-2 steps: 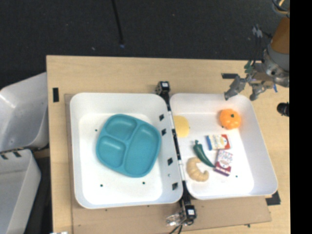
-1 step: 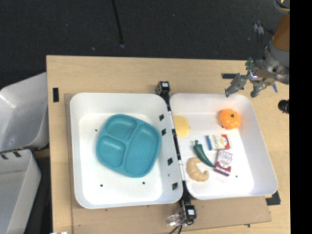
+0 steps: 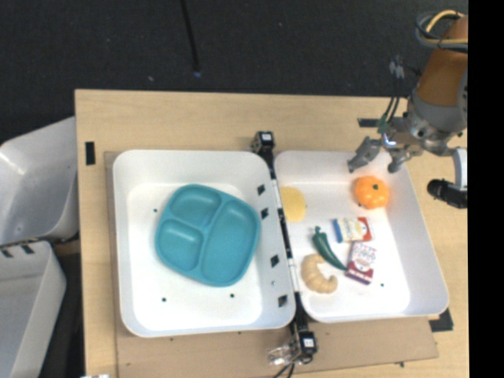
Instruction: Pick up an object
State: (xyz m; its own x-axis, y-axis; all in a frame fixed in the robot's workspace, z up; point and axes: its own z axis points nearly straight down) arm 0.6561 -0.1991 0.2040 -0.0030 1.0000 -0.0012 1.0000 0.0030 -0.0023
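Note:
My gripper (image 3: 379, 156) hangs over the far edge of the right bin (image 3: 421, 290), its two grey fingers spread open with nothing between them. Just below and to its right an orange fruit (image 3: 371, 192) rests in the bin. Further in lie a yellow round piece (image 3: 293, 204), a green pepper (image 3: 324, 248), a croissant (image 3: 319, 275), a small blue and white packet (image 3: 350, 229) and a red and white packet (image 3: 362, 261).
The left bin (image 3: 134, 290) holds a teal divided plate (image 3: 208, 234). A black hinge strip (image 3: 276, 235) runs between the bins. The arm's orange band (image 3: 442, 73) rises at the far right. A white container (image 3: 31, 187) stands off the bench at left.

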